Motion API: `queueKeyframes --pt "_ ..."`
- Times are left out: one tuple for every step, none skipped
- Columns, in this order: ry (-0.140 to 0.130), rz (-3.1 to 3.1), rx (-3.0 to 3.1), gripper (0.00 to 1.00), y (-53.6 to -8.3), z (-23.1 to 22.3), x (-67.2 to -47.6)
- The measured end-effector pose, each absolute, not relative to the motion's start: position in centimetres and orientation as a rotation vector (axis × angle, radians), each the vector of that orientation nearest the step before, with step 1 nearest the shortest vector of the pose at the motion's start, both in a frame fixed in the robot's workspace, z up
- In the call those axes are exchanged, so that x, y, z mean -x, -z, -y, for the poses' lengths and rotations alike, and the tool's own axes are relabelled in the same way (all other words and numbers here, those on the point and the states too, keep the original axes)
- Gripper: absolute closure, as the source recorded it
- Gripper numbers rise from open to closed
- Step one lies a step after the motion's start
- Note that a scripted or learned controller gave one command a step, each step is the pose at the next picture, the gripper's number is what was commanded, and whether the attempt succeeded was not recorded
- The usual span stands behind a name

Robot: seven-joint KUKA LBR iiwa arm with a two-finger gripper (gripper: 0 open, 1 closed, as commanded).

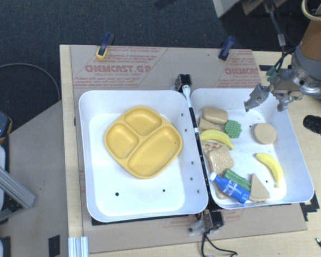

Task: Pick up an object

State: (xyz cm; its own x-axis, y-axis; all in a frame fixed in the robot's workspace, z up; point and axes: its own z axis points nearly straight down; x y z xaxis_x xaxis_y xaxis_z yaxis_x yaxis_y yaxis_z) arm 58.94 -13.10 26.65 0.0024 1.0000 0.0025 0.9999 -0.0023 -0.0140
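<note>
My gripper (268, 100) hangs over the back of the right bin (294, 143), its two fingers spread open with nothing between them. Below it in that bin lie a round tan cookie (265, 133), a bread roll (214, 115), a green piece (232, 128), a banana (216, 138), a second banana (271, 167), a cracker (220, 160), a blue bottle (230, 188) and a tan wedge (258, 189). The cookie lies just in front of the fingers.
The left bin (96, 186) holds a yellow divided plate (143, 141). A black clip (183, 82) sits at the back where the two bins meet. Blue clamps (227, 47) hold the cardboard board at its far edge.
</note>
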Motion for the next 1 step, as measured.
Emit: queueKeyframes --pt "-0.001 2.221 2.221 0.00 -27.36 13.08 -59.15"
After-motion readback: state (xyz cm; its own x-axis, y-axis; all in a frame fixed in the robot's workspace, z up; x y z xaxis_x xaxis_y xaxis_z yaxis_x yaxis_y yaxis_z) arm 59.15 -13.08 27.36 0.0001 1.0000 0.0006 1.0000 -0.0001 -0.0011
